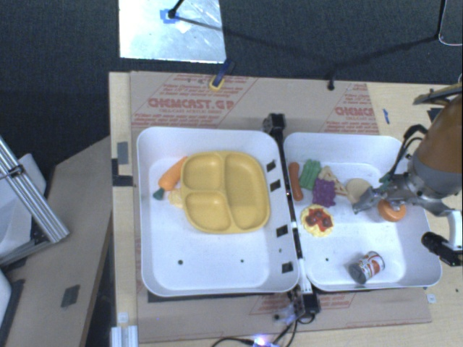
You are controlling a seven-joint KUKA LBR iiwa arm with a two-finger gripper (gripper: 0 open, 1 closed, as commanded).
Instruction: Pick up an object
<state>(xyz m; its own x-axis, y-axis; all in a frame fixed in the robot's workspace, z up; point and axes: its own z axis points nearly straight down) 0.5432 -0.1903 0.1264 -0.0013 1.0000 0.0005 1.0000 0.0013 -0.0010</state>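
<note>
The orange ring-shaped toy lies in the right bin, toward its 3 o'clock edge, right beside the gripper, whose state I cannot tell. It looks like light, stiff plastic, probably smooth and prone to slip; pinching across its rim seems the surest hold. The purple grape toy sits at its 9 o'clock, the can at 7.

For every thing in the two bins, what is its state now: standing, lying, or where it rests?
Yellow divided plate: flat in left bin.
Toy carrot: lying against the plate's left edge.
Can: lying on its side, right bin.
Hot dog: lying by the divider.
Purple grapes: resting, right bin.
Small pizza: flat.
Pincer: low over right bin.
</note>
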